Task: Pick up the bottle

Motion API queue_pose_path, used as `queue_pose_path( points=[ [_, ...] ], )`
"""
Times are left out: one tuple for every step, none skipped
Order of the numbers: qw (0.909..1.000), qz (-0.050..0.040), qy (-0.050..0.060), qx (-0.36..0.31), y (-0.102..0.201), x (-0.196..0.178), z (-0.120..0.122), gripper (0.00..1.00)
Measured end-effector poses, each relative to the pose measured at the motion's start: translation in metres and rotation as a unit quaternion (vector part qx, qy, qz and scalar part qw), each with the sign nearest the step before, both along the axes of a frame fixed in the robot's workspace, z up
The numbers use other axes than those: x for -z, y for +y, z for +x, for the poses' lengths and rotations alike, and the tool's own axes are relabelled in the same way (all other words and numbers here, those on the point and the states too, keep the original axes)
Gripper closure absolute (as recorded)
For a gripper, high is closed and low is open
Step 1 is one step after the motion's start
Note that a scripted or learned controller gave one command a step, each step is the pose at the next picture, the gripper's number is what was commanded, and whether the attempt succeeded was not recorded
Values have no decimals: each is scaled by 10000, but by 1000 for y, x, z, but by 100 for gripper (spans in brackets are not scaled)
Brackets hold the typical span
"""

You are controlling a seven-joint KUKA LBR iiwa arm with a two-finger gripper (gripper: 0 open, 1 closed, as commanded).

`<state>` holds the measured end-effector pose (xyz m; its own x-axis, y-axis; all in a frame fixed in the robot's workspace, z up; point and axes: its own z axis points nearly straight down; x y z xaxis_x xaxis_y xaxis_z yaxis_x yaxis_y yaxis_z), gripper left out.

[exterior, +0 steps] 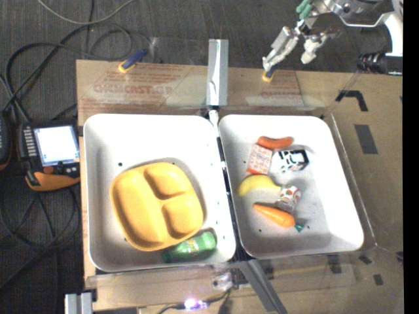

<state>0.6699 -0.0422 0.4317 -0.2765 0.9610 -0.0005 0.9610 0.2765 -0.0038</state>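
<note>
The gripper (292, 51) hangs at the upper right of the frame, above the far edge of the bench and beyond the back rim of the right bin (340, 175). Its two pale fingers (278, 50) stand apart, one angled down toward the left and the other shorter and nearer the wrist, with nothing between them. Green fittings show on the wrist just above them.

The green bottle (191, 246) lies on its side in the left bin (98, 149), at the lower middle of the frame, close to that bin's front rim. Its cap end points left and its body slants up slightly toward the right. It is just beside the front edge of the yellow divided plate (157, 205), perhaps touching it; the plate fills much of the left bin and has three compartments.

The right bin holds a cluster of small things near its centre: a red sausage (275, 141) at the back, a red and white carton (260, 159) just below it, a black and white piece (292, 159) to the right of the carton, a yellow banana (258, 185) below the carton, a small patterned cup (289, 195) beside the banana, and an orange carrot (275, 215) nearest the front.

At the left edge of the frame, off the bench, a small screen device (55, 146) sits on the dark floor among black cables (65, 18).
</note>
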Motion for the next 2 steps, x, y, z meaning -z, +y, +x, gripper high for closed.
queue_pose_path(
  points=[
    [9998, 3, 2, 176, 98, 1, 0, 0],
    [9979, -4, 3, 643, 182, 1, 0, 0]
  ],
)
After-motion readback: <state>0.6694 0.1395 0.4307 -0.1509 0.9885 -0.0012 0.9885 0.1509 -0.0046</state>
